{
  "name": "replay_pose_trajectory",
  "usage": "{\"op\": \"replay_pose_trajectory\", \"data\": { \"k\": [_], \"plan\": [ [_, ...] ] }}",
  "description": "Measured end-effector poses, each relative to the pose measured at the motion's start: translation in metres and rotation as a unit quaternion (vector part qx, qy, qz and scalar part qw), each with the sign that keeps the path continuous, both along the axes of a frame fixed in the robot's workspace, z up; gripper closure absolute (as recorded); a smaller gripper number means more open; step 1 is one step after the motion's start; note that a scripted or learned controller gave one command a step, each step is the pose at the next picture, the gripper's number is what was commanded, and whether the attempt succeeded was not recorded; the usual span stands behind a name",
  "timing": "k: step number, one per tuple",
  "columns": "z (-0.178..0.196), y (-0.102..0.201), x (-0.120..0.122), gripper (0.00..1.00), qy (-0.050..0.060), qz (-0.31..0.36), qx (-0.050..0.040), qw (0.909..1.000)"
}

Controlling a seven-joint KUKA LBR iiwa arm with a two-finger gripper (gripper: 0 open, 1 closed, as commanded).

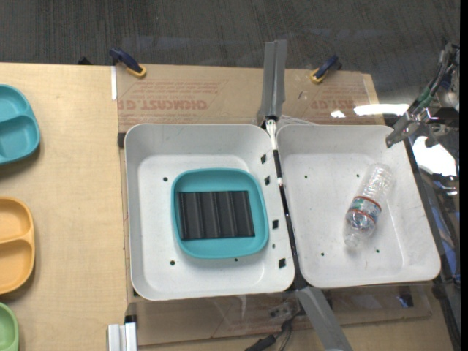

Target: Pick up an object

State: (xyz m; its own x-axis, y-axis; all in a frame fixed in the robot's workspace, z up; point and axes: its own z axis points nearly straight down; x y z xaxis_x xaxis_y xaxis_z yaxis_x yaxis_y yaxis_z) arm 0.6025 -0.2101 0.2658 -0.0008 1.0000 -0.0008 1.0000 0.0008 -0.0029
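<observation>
A clear plastic bottle (367, 205) lay on its side in the right bin (322, 265), in the right half of the floor, nearer the right wall than the divider between the bins. It was transparent and crinkled, with a band of blue and red label around its lower middle. Its long axis ran on a slant, from the upper right toward the lower left of the bin. Which end carried the cap was hard to make out, since the clear plastic blended into the white floor.

The left bin (146, 196) held a teal tray (219, 251) with a dark ribbed insert (217, 214), sitting roughly at the middle of its floor.

At the upper right corner of the right bin, the gripper (409, 126) showed as thin dark metal parts above the rim, well apart from the bottle. Glare and clutter blurred it, and whether the claw was spread or pressed together could not be told. Nothing was seen between its tips.

On the bench to the left, a teal plate (16, 134), an orange plate (14, 247) and a green one (6, 331) were all cut off by the left edge. Two clamps (129, 63) (324, 69) pinned the cardboard (190, 97) along the far edge.
</observation>
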Motion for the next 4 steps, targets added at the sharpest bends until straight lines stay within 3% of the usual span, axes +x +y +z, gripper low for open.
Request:
{"op": "replay_pose_trajectory", "data": {
  "k": [1,2,3,4],
  "plan": [
    [-0.15,0.006,-0.078,0.0,0.0,0.12,0.001,0.9927],
    [-0.175,-0.007,-0.085,0.0,0.0,0.133,0.0045,0.9911],
    [-0.165,-0.01,-0.084,1.0,-0.002,0.131,0.0009,0.9914],
    [-0.087,0.037,-0.026,1.0,-0.001,0.097,0.0001,0.9953]
  ]
}}
